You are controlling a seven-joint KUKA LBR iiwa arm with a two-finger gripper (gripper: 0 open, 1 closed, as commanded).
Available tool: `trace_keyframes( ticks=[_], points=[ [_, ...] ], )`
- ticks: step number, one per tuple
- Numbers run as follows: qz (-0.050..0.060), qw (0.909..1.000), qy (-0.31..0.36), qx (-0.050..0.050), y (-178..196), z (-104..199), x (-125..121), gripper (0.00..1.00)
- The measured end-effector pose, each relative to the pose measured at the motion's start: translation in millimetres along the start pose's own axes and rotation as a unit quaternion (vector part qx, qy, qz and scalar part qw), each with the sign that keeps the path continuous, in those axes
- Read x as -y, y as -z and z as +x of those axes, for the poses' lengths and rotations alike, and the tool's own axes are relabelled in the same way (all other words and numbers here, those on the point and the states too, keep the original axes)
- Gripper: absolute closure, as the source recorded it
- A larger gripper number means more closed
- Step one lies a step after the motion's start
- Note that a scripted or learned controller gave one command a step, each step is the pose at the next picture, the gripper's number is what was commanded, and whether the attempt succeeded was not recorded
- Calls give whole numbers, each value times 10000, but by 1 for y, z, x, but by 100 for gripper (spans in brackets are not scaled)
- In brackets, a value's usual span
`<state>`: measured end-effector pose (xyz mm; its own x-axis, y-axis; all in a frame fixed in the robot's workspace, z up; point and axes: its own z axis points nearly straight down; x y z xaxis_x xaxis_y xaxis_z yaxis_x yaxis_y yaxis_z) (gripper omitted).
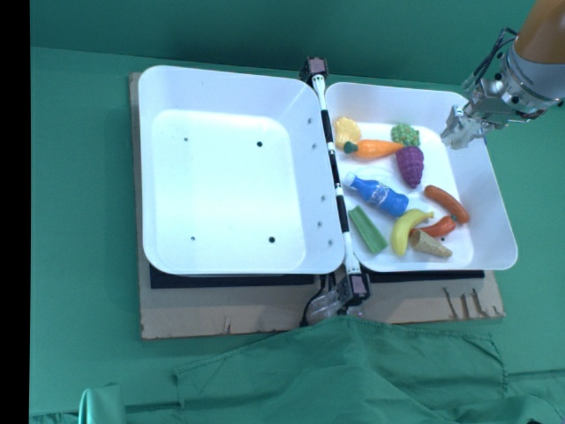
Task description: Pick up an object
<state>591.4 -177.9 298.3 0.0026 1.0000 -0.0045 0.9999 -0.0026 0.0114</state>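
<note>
The gripper hovers over the far right rim of the right bin, approach just begun. I cannot tell its grasp state. The nearest toys, grapes and broccoli, lie left; next it must descend.

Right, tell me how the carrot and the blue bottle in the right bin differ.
The carrot is orange with a green top and tapers to a point; the blue bottle is blue with a white cap and label and stays rounded. The carrot lies nearly level across the view near the bin's far side; the bottle lies on a slant nearer the middle. The bottle looks thicker. Both lie flat in the right bin, clear of the gripper.
</note>
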Motion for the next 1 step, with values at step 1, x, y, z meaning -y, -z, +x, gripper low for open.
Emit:
trace_keyframes(
  ticks=[1],
  points=[
    [-3,10000,4,-1,53,1,-11,100]
  ],
)
